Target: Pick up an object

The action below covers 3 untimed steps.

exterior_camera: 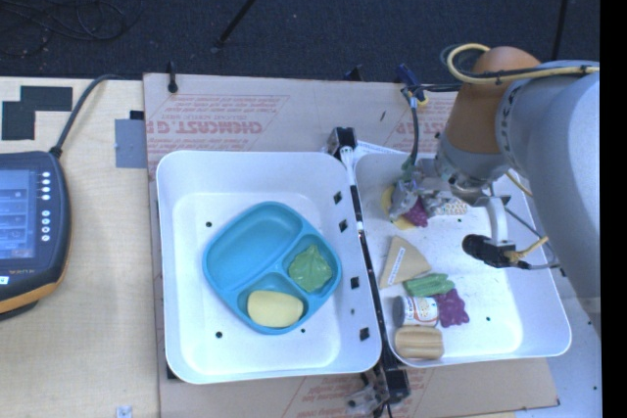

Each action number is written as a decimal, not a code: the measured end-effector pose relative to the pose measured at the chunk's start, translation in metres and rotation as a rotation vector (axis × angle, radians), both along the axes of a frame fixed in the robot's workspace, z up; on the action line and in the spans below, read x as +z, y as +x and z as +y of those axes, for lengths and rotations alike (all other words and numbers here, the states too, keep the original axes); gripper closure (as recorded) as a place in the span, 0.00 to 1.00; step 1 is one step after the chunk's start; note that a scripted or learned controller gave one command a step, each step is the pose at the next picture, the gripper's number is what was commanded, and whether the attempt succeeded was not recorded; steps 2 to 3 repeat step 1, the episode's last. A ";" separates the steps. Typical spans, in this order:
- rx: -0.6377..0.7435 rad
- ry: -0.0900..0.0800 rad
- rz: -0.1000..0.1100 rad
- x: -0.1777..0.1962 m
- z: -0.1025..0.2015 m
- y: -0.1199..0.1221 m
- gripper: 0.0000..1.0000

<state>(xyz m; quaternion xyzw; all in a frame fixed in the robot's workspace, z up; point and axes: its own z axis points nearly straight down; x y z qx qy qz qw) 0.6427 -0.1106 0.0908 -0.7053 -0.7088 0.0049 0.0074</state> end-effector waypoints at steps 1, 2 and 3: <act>0.000 -0.001 -0.024 0.114 0.064 -0.036 1.00; 0.000 -0.001 -0.024 0.114 0.064 -0.036 1.00; 0.000 -0.001 -0.024 0.114 0.064 -0.036 1.00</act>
